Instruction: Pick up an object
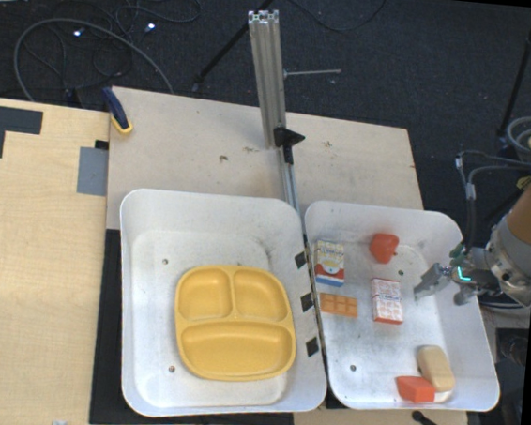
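Two shallow white bins (150, 232) are sitting in front of you. Your two-finger gripper (447, 281) is hanging at the right bin's (473, 389) right rim, fingers looking apart, gripping nothing. That bin's holding a red block (385, 246), small cartons (329, 263) and a tan bread-like lump (437, 367); the yellow divided plastic tray (233, 322) is lying in the left bin.

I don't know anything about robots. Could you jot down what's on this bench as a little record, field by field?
left bin: holds a yellow divided plate
right bin: holds six small items
near its left wall: small carton, orange cracker
middle: red-and-white box
far side: red block
near right corner: tan bread-like piece beside a red piece
gripper: at the right bin's right edge, nothing seen between its fingers
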### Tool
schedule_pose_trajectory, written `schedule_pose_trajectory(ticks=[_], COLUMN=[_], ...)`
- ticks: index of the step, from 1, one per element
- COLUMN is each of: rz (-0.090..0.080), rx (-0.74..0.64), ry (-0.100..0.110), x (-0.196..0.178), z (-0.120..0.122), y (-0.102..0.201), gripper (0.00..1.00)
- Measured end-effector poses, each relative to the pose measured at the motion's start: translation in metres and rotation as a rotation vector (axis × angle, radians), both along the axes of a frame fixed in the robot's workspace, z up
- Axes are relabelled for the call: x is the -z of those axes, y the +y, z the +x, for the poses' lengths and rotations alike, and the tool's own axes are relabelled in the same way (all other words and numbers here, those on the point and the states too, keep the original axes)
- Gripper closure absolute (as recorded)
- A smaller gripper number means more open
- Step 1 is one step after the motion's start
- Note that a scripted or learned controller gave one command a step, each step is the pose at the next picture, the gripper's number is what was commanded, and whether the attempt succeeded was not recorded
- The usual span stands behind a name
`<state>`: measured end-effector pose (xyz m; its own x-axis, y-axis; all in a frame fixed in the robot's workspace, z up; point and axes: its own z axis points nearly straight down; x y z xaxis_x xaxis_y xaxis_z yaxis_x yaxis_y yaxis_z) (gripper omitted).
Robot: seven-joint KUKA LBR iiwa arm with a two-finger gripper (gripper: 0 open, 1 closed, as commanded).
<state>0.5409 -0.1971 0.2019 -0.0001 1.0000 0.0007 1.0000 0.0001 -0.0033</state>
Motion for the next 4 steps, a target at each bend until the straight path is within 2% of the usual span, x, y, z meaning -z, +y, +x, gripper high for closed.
schedule_pose_trajectory(ticks=[1,3,4], rz=[-0.001,0.002,0.0], rx=[0.0,0.0,0.0], ry=[-0.002,0.004,-0.003], x=[-0.001,0.093,0.11], z=[0.001,-0.012,-0.011], y=[0.0,-0.001,-0.001], gripper=[0.0,0.0,0.0])
